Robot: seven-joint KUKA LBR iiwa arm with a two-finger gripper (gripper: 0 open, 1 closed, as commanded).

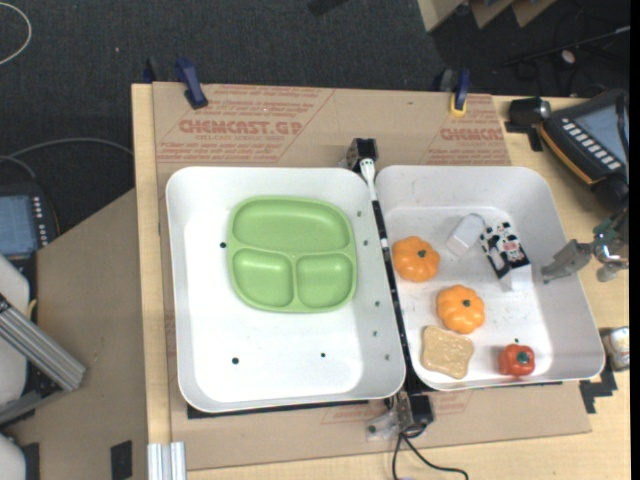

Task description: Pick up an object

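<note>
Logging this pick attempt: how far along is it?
Nothing looks picked yet. The two pumpkins, toast, tomato and cow toy all lie in the right bin. The gripper sits at that bin's right edge, holding nothing visible. Descent, grasp and lift remain.

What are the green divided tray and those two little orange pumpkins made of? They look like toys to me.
The green divided tray looks like moulded plastic: one even matte colour, rounded compartment walls. The two orange pumpkins are probably plastic or rubbery toys, judging by their uniform colour, soft sheen and moulded ribs. The view cannot settle whether they are hard or soft.
</note>
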